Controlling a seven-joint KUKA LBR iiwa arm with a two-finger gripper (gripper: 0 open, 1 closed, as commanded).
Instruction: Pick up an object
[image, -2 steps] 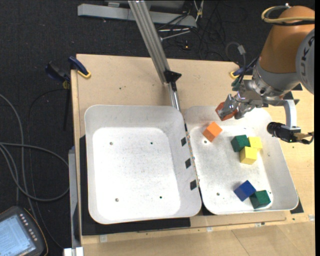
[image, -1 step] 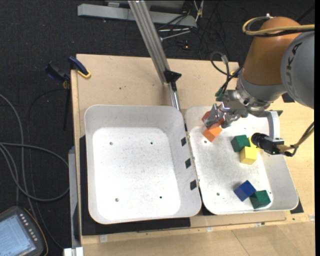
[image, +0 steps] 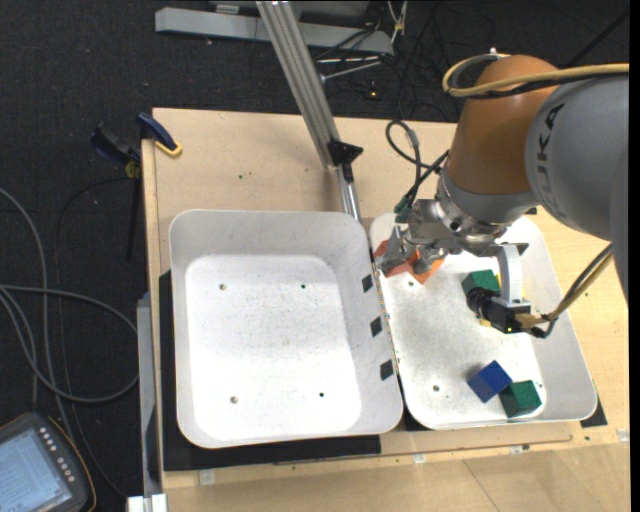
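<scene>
My gripper (image: 398, 250) hangs low over the far left corner of the right bin (image: 440, 345), close to the wall between the two bins. An orange object (image: 412, 267) lies directly beneath it, partly hidden by the gripper body. I cannot tell whether it is touching the gripper. A green block (image: 483, 281) sits just to the right of the gripper. Near the front of the same bin, a blue block (image: 490, 381) rests against a second green block (image: 521, 398).
The left bin (image: 262, 330) lies beside the right one, their rims meeting in the middle. A slanted metal rod (image: 305, 85) crosses the bench behind the bins. A blue and yellow clamp (image: 150, 135) sits at the bench's far left corner.
</scene>
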